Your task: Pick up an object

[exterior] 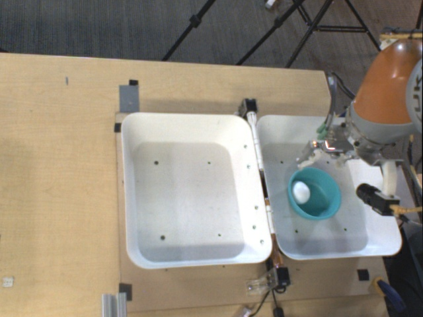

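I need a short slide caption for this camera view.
Gripper above the right bin, beside a teal cup holding a white ball.

arm [390,91]: comes in from the right edge, grey with the orange band on top | wrist: bent down and toward the left | gripper [325,147]: low, pointing left-down | fingers: too small to judge

No text, label, brand, number or sign can be read anywhere. The surfaces of the two white bins [192,127], the teal cup [317,193] just below the pincer [324,152], and the wooden worktop [59,177] are seen to be unmarked.
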Available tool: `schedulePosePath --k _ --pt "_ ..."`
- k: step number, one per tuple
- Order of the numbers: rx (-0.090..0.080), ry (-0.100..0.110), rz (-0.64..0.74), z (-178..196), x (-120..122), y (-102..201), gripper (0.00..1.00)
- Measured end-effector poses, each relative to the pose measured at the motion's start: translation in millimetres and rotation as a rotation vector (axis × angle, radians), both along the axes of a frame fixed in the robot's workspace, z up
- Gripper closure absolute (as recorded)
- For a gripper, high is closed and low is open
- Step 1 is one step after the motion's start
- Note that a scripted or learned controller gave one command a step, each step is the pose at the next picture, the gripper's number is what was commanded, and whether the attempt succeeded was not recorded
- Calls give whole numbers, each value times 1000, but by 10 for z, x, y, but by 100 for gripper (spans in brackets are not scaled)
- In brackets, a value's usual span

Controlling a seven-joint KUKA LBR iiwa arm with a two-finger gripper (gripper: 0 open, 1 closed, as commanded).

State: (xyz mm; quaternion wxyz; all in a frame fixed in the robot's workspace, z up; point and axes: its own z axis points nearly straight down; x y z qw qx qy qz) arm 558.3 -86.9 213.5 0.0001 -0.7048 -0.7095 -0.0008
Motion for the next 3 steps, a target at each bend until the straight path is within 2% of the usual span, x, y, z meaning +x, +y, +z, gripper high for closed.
schedulePosePath --k 1,2,3 --pt "0 -3 1 -1182 -92 -96 0" --pt "0 -11 3 -1054 -61 -87 100" --pt "0 -3 -25 -281 397 370 100"
